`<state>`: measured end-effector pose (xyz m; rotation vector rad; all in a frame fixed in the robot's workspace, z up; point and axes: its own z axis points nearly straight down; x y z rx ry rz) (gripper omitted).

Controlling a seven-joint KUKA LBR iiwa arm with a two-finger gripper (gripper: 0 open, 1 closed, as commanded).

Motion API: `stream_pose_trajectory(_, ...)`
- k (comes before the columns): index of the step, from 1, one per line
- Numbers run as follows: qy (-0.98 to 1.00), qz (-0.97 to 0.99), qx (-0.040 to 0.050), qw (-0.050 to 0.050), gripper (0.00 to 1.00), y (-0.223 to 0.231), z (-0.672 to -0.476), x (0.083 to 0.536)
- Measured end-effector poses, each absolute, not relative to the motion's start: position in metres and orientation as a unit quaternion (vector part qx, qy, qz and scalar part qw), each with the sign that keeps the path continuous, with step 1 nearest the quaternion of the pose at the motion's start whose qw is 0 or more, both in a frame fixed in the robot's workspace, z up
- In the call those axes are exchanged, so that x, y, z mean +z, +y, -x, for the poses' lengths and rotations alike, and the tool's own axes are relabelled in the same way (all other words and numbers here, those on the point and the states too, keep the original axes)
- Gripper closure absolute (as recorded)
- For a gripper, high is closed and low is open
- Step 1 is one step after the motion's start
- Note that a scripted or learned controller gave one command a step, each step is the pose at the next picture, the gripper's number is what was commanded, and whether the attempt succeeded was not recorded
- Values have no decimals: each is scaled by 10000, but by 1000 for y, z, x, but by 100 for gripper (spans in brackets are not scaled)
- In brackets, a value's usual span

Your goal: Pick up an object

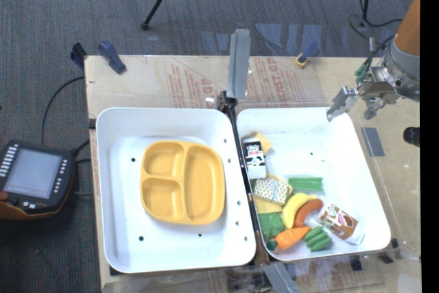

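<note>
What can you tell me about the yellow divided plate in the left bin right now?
The yellow divided plate looks like matte plastic, a rounded rectangle with a raised rim and three compartments: two smaller ones on its left side, one long one on its right. It lies flat and right side up, slightly rotated, near the middle of the left bin. Its compartments hold nothing. It touches the bin floor and none of the bin's walls. The gripper is far off, above the right bin's back corner.

A: What's in the right bin (357, 147)?
B: Toy food, bunched at left/front. Milk carton (254, 158) upright-ish by the divider, waffle (271, 190) below it, banana (295, 208) touching sausage (309, 211).
A: Rest?
B: Carrot (291, 237) at front, juice box (339, 222) lying tilted, right.
</note>
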<state>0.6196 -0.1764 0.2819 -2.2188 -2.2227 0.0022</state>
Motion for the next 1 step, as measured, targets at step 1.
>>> stream_pose_trajectory(1,-7609,6489,29,57,0,-99,-602,174)
